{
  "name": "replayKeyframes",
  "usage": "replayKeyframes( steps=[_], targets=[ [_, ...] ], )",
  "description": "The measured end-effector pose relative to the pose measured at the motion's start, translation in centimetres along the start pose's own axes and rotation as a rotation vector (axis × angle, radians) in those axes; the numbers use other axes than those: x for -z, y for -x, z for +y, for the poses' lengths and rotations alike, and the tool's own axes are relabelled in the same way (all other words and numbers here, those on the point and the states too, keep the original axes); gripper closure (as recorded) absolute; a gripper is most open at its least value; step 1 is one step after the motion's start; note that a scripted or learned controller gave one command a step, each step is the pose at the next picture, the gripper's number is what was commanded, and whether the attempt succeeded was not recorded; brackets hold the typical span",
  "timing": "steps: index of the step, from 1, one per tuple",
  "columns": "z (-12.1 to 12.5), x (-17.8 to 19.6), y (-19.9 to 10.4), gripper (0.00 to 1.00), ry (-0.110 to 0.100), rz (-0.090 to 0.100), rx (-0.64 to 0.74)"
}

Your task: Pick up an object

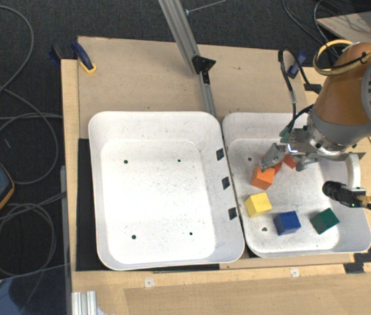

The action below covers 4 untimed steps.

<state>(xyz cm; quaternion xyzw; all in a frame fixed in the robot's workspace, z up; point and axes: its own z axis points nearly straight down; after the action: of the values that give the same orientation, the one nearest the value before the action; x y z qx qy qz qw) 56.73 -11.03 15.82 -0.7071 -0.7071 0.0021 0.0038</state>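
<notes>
— Gripper state? Where's the two-finger grey gripper (276,160)?

— Low over the right shallow white plastic bin (303,245), at the end of the grey arm with the orange band (346,90); its fingers point left and down, and the small orange cube (263,176) sits right at their tips, tilted; whether the cube is pinched between them or only touched, I cannot tell; the fingers' spread is hidden too.

— Other blocks?

— A yellow cube (259,204) just below the orange one; a blue cube (287,222) near it toward the front rim; a green block (324,220) further right; a small red piece (291,162) beside the gripper.

— And the left white bin (152,126)?

— Speckled, beside the right one, their rims touching.
</notes>
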Motion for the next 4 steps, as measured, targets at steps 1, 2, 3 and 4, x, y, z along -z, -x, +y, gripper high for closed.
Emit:
replayKeyframes(
  steps=[1,2,3,4],
  targets=[
    [-0.1,-5.3,-0.1,0.00,0.001,0.000,0.001],
    [0.1,-3.9,-0.1,1.00,0.008,-0.001,0.000],
    [1.0,0.8,-0.5,1.00,0.014,-0.003,0.002],
    [1.1,6.0,-0.5,1.00,0.015,-0.003,0.002]
  ],
)
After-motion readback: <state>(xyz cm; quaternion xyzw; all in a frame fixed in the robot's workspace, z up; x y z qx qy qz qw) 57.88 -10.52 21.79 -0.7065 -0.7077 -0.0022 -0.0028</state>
